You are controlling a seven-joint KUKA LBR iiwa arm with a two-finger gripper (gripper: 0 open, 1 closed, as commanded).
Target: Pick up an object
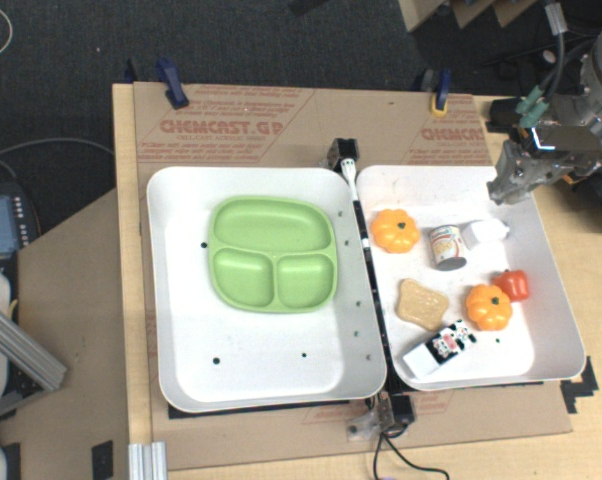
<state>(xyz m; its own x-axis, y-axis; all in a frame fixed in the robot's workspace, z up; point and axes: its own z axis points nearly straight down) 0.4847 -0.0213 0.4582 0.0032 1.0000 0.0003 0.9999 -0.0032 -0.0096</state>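
Note:
The right bin (556,353) holds an orange pumpkin (394,230), a small can (445,246) lying on its side, a white block (486,232), a red pepper (515,285), a second orange pumpkin (489,308), a slice of toast (422,304) and a black-and-white box (441,346). My gripper (509,183) hangs over the bin's far right corner. It is above and to the right of the white block, apart from every object, and nothing shows in its grasp.
The left bin (171,298) carries a green divided plate (271,253). A black clamp (343,154) sits where the two bins meet at the back. Blue (171,83) and yellow (440,103) clamps hold the cardboard base at its far edge.

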